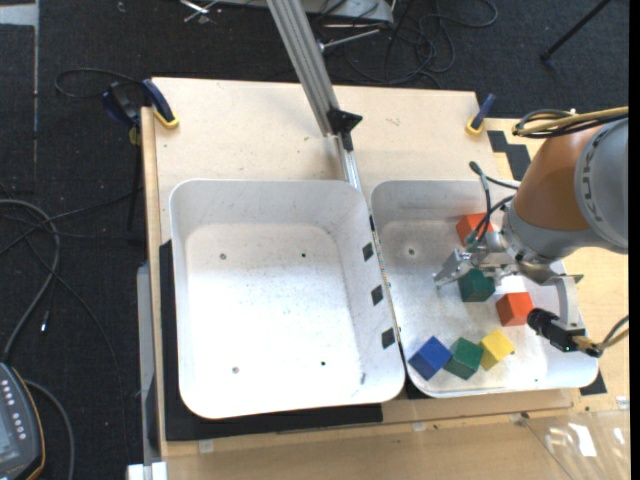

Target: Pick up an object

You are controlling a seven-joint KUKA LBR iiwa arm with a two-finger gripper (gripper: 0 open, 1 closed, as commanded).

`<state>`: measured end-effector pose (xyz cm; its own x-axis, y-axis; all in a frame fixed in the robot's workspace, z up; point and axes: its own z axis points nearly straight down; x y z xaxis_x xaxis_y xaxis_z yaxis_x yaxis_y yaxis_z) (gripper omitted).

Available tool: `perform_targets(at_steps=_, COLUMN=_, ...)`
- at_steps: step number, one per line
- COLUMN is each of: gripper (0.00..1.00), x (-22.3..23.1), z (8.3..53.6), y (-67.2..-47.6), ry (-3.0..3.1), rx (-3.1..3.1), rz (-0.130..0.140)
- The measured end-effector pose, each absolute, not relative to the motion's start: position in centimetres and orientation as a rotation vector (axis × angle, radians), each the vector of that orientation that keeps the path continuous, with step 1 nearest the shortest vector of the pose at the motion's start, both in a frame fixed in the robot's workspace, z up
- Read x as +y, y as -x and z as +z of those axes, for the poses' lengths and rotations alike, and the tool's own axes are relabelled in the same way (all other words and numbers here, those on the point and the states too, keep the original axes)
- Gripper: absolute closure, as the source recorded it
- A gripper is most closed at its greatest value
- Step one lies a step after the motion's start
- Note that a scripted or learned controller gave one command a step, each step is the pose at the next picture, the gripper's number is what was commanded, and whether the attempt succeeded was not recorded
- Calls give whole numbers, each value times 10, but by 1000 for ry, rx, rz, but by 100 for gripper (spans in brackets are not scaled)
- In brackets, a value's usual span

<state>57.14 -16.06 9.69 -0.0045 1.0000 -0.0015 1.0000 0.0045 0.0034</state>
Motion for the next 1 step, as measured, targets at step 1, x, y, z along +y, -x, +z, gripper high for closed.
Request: perform_targets(at_steps=1, gripper=100, x=-162, z=105, y=-571, ry=-2220, rx=2220, rz=1)
